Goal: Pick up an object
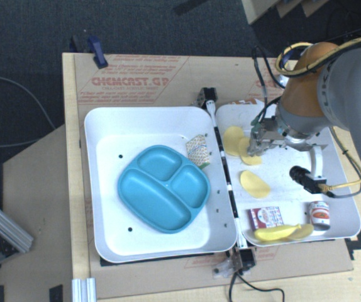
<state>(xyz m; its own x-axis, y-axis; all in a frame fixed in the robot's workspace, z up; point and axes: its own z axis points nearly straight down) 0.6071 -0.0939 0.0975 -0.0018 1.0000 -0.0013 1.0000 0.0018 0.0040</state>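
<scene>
- Three pale yellow slices are lying flat in the left half of the right bin (281, 194). The middle slice (251, 160) is sitting directly under the gripper (256, 146), so I am judging it to be the pick target.
- The gripper is covering the middle slice's upper edge, leaving too little showing to call its long axis.
- The upper slice (232, 141) is running lengthwise up and down the view, just beside the bin's left wall. The lower slice (255, 184) is slanting from upper left to lower right.
- The gripper is pointing straight down at the middle slice. I cannot tell whether it is touching or just above, nor whether it is released or clenched.
- The arm (319, 99) is reaching in from the right and arching over the bin's upper half, likely because a flat, thin target is calling for a top-down approach.
- A red packet (266, 218), a banana (280, 233) and a small can (319, 214) are crowding the bin's near edge, well apart from the gripper.
- The left bin (105, 137) is holding a blue plate (161, 187) with a mesh scrap (197, 148) at its upper right rim.
</scene>
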